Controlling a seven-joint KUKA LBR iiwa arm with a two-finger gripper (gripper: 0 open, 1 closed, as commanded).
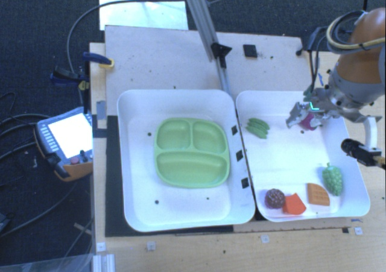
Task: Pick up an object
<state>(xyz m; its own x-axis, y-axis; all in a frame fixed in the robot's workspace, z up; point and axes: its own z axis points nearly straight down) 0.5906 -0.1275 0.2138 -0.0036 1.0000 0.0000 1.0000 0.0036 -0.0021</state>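
Nearest the camera, along the front of the right bin, sit four small items: a dark red berry-like ball, an orange wedge touching it, a tan-orange slice just beside that, and a bumpy green piece a bit further back toward the right wall. Pea pod – green, lying at a slant – is at the back-left of the same bin, near the divide between the two bins.

Left bin holds a light green compartment plate, roughly centred, w/ two small sections at the back and one long one at the front.

End effector is low over the back of the right bin, approx. midway across, w/ the grey arm and its orange band reaching in from the right. A magenta-red object shows right at the fingers – they look closed around it, though the contact is small and partly hidden by the grey housing. It is well apart from the front-row items, and the pea pod lies to its left.

Worktop behind the bins is pale board w/ a small black block on it; a metal pole slants across.
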